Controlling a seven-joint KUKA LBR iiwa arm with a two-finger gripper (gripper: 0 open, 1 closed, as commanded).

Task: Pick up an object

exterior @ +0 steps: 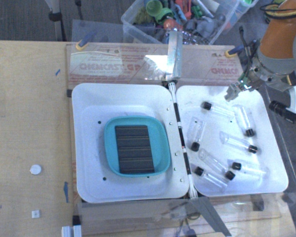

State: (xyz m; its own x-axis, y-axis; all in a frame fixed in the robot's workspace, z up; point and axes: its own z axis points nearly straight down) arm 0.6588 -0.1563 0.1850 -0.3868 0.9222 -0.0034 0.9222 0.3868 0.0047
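Note:
Several clear plastic tubes with black caps lie scattered in the right white bin [274, 147]. One tube [216, 109] lies near the bin's back. Another [244, 118] is at the back right, and a third [196, 133] lies by the left wall. More tubes [214, 164] cross each other at the front. My gripper [235, 91] hangs over the bin's back right corner, just right of the rear tube and apart from it. Nothing visible is in its grasp.
The left white bin [89, 112] holds a teal dish [137, 146] with a dark ridged insert. A clear box of colourful toys [187, 9] stands behind the bins. A small white disc [35, 169] lies on the wooden bench at the left.

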